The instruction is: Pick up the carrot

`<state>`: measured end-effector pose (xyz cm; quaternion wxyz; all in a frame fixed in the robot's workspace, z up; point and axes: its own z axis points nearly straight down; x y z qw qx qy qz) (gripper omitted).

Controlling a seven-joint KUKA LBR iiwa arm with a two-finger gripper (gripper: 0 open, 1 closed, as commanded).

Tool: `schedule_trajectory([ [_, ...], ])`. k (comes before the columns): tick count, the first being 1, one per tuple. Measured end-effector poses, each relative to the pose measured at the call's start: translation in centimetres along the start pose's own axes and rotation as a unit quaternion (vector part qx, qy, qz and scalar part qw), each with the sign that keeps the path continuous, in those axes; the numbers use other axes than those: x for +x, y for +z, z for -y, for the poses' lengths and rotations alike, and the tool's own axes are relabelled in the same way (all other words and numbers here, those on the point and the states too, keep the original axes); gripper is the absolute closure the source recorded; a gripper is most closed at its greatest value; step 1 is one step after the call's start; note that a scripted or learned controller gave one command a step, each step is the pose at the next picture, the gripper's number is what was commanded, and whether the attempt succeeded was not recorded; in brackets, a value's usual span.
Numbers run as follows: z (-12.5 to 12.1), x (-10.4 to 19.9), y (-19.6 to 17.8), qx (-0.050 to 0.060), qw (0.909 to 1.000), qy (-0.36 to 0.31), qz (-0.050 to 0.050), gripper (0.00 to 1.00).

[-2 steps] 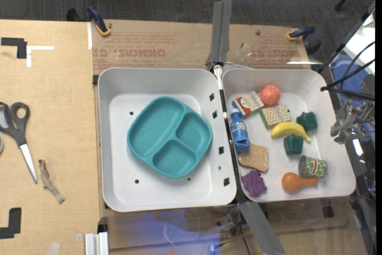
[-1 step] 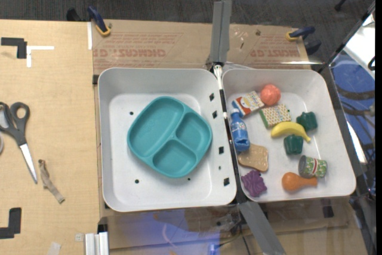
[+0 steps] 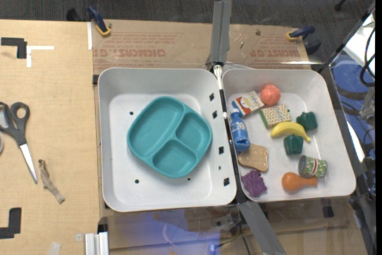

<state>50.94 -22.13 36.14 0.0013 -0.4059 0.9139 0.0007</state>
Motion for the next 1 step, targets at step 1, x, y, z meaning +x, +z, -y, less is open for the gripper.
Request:
schedule_trajectory([
  [1, 2.17, -1.99, 2.05, 0.001, 0.9920, -0.126, 0.001, 1.00],
])
